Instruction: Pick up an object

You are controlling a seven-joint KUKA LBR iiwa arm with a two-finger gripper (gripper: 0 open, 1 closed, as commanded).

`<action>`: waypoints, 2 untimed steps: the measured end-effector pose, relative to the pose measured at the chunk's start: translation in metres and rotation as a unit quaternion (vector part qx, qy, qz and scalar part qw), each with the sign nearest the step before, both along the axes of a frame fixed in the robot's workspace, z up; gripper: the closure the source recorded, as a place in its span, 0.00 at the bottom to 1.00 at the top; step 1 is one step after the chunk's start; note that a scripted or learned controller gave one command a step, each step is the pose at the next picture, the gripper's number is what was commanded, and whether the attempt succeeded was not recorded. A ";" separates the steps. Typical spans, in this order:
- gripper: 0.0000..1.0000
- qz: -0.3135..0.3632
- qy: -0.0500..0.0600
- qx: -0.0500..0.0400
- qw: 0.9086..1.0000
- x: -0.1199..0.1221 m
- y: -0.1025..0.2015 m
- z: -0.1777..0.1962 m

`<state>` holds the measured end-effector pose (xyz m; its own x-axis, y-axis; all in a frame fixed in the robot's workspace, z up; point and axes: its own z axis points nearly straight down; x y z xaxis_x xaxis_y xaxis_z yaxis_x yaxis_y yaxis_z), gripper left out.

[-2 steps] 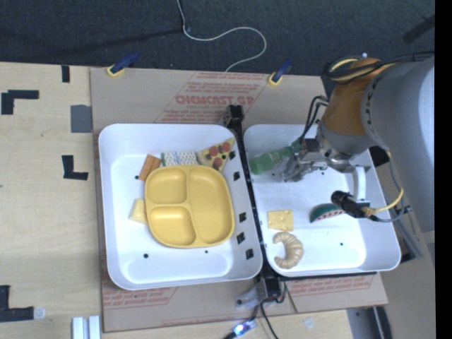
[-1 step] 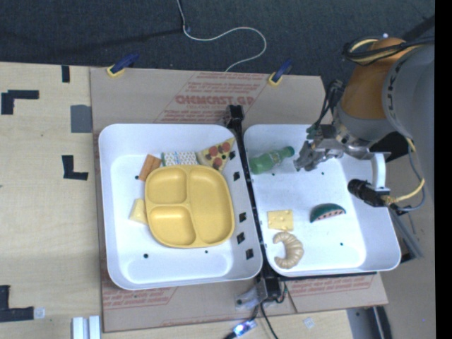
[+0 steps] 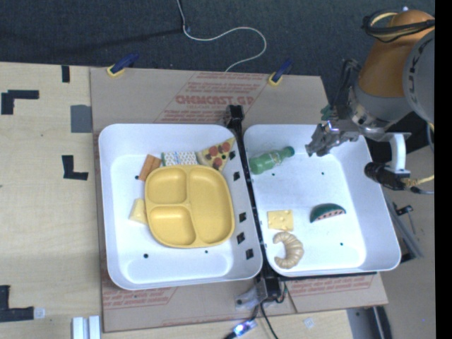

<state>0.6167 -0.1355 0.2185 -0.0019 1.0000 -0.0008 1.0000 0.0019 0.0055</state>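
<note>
A: What does the arm (image 3: 395, 69) look like?

B: Rounded grey casings, with a broad orange band (image 3: 395, 30) wrapping the bulge above the wrist (glossy, catching light along its top edge).

A: And the end of it?

B: A dark, blocky gripper (image 3: 319, 145) of black and metallic parts, too small to make out in detail. A thin dark cable runs beside the wrist, and a white bracket with a black cylindrical piece (image 3: 388, 171) sits below.

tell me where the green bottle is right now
The green bottle lies on its side in the right bin, at its upper left corner beside the divider between the bins. The claw is just to its right, and the cheese slice lies below it.
</note>
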 end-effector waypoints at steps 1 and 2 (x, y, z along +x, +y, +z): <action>1.00 0.000 0.003 0.001 1.000 0.000 0.001 0.006; 1.00 0.001 0.004 0.001 1.000 -0.031 0.040 0.005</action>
<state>0.5859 -0.0958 0.2234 -0.0036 1.0000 0.0008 1.0000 0.0036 -0.0029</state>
